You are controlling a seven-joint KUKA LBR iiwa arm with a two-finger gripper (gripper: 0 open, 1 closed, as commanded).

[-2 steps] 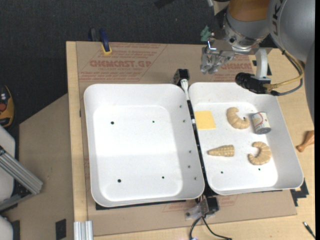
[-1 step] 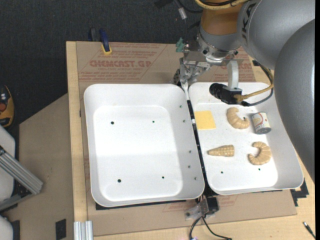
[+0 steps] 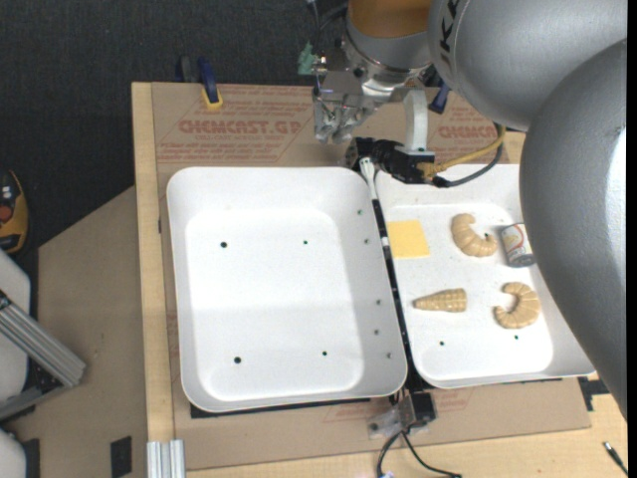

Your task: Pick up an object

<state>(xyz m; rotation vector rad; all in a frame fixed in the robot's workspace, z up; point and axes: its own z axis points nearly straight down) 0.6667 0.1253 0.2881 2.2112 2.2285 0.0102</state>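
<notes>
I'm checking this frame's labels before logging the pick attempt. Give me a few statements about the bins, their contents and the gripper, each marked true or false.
1. The yellow square lies in the right bin. True.
2. The left bin holds two croissants. False: both croissants lie in the right bin.
3. The gripper is above the brown board behind the bins. True.
4. The cone is between the gripper's fingers. False: it lies on the floor of the right bin, apart from the gripper.
5. The small can stands on the yellow square. False: it lies beside the upper croissant, apart from the square.
</notes>
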